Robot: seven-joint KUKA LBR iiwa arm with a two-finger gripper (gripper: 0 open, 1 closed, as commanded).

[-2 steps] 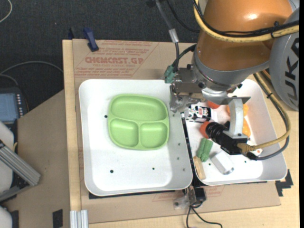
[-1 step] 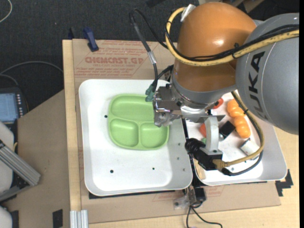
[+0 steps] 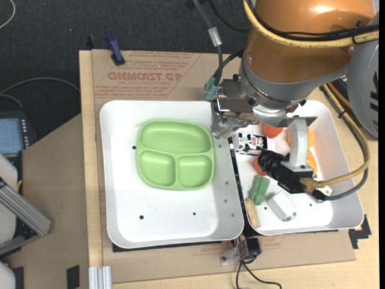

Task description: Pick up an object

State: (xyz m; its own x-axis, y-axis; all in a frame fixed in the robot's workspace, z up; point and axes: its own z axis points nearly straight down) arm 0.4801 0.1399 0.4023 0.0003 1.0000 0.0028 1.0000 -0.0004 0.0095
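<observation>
Green glossy three-compartment plate (image 3: 175, 154) lies in smooth white bin (image 3: 120, 209); claw (image 3: 224, 125) state unclear.

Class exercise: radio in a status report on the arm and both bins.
Gripper low over the bins' shared edge, nothing seen held. Green divided plate in left bin. Green block among clutter in right bin.

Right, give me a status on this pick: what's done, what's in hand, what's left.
Done: the arm has reached over the right bin. In hand: nothing that I can see; its tool is hidden under the wrist. Left: the grab and lift. The green block, the grey piece and the orange item lie in the right bin, and the green divided plate sits in the left bin.
</observation>
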